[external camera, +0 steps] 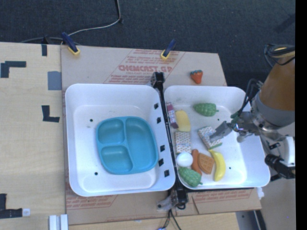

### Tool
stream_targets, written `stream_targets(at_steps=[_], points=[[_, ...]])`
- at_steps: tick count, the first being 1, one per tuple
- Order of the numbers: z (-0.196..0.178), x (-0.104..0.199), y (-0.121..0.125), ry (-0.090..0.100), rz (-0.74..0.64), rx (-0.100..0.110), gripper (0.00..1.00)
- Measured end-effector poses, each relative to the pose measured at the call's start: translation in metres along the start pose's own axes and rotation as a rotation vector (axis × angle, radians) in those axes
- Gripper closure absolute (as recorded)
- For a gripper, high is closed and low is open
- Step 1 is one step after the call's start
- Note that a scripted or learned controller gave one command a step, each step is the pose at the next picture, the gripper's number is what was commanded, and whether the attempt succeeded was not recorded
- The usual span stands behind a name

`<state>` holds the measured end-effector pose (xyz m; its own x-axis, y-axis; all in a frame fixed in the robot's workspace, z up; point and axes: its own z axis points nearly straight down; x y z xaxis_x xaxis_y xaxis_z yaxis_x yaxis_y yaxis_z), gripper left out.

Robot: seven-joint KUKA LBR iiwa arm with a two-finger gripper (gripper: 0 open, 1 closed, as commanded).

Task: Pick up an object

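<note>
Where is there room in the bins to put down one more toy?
Left bin: bare floor all round the blue tray, widest along the top. Right bin: a strip along the top above the green toy, and the corner right of the banana. Its left half is crowded, and the gripper hangs there.

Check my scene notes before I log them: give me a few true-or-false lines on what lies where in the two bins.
1. A blue tray lies in the left bin. True.
2. The banana lies in the left bin. False: it lies in the right bin, near the front.
3. A strawberry sits on the cardboard behind the bins. True.
4. The white ball rests on the tray. False: it lies in the right bin, by the divider.
5. The gripper is over the right bin. True.
</note>
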<state>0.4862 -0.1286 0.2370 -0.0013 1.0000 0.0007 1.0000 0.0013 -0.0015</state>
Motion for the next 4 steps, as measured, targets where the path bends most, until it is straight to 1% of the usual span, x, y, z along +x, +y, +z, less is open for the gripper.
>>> stream_targets(at_steps=[1, 2, 3, 4], points=[[0.079, 0.011, 0.030, 0.001, 0.000, 0.003, 0.00], [0.150, 0.023, 0.136, -0.003, 0.000, -0.007, 0.00], [0.150, 0.020, 0.128, -0.003, -0.001, -0.007, 0.00], [0.152, 0.017, 0.164, 0.001, 0.003, 0.012, 0.00]])
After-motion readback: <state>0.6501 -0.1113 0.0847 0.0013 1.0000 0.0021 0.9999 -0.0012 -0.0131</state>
